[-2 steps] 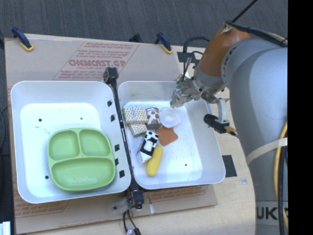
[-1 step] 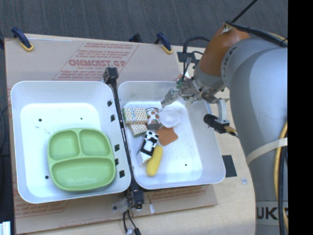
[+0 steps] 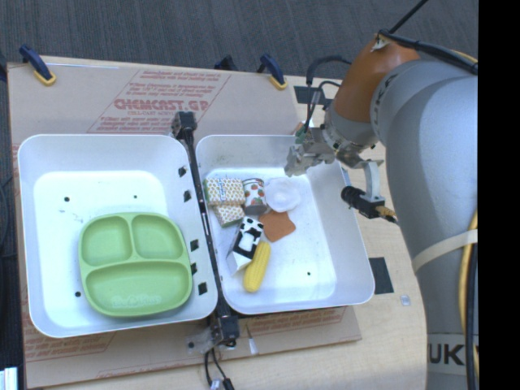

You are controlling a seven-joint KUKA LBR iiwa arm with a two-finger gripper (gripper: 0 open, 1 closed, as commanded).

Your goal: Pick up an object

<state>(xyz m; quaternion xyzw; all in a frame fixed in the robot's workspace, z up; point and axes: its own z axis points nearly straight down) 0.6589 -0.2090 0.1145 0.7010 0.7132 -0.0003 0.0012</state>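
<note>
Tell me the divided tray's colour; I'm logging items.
Light green divided tray, seen in the camera view, in the left bin.

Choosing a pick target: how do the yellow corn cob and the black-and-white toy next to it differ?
The yellow corn cob is one plain colour and long and slim; the black-and-white toy is patched in two colours and stubbier. The corn cob lies nearer the bin's front edge, the toy farther back, against the orange piece. Both lie in the right bin, touching, away from the gripper.
</note>
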